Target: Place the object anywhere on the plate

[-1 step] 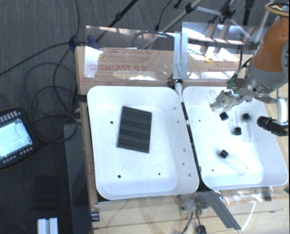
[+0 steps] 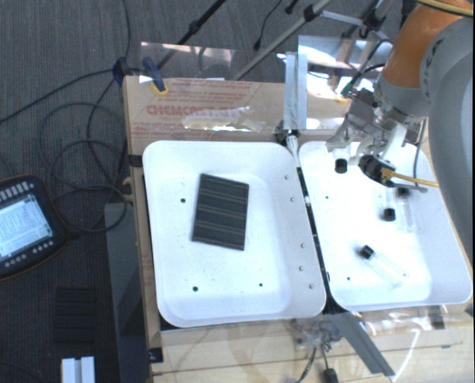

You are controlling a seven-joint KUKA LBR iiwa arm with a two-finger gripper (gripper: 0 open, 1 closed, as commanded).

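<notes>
A dark grey ridged rectangular plate (image 2: pixel 220 211) lies flat in the middle of the left bin (image 2: pixel 165 166). In the right bin (image 2: pixel 429 286) lie small pieces: a black-capped clear piece (image 2: pixel 368 253) toward the front, a small black piece (image 2: pixel 389 213) in the middle, and a small black bit (image 2: pixel 341 166) at the back left. My gripper (image 2: pixel 345 148) hangs over the back left of the right bin, just above that black bit. I see nothing held in it, and the wrist hides how it stands.
A cardboard sheet (image 2: pixel 197 106) lies behind the left bin. A metal upright (image 2: pixel 293 94) rises at the back between the two bins. A teach pendant (image 2: pixel 13 226) and cables lie on the floor at the left.
</notes>
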